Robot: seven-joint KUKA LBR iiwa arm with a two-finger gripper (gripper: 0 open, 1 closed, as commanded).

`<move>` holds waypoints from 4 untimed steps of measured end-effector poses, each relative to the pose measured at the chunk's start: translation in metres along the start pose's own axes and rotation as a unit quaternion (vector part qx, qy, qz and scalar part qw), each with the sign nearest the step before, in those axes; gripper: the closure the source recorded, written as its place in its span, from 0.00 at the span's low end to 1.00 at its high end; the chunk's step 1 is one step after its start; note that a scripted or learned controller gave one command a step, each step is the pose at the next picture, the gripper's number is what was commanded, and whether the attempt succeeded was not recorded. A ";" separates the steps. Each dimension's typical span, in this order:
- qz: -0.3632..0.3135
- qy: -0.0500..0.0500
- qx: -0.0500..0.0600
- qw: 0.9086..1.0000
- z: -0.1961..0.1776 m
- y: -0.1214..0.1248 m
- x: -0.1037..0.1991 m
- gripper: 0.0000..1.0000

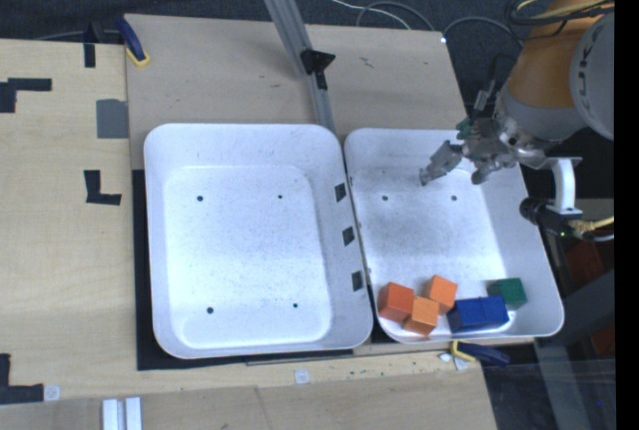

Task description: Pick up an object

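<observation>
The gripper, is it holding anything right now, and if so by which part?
Nothing is held. The gripper hovers with open jaws over the bare upper part of the right bin, apart from the blocks at the bin's near edge.

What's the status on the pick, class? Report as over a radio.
Gripper open, above the right bin, holding nothing. Blocks clustered at the bin's near edge, untouched. Nothing in the way.

Two white bins (240, 144), seemingly three orange blocks (397, 299), one blue (477, 314), one green (511, 291).
</observation>
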State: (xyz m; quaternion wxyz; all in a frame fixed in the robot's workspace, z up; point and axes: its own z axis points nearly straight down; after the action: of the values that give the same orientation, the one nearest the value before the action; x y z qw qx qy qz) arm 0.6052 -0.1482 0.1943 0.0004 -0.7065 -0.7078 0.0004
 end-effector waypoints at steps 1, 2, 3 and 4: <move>-0.001 0.000 0.000 1.000 -0.010 0.000 0.001 1.00; -0.002 0.001 0.000 1.000 -0.038 -0.044 0.047 1.00; -0.003 0.001 0.001 1.000 -0.052 -0.085 0.103 1.00; -0.003 0.001 -0.001 1.000 -0.065 -0.052 0.162 1.00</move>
State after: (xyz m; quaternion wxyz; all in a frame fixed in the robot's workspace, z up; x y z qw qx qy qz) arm 0.5527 0.0134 0.2595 0.0004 -0.7040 -0.7102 -0.0009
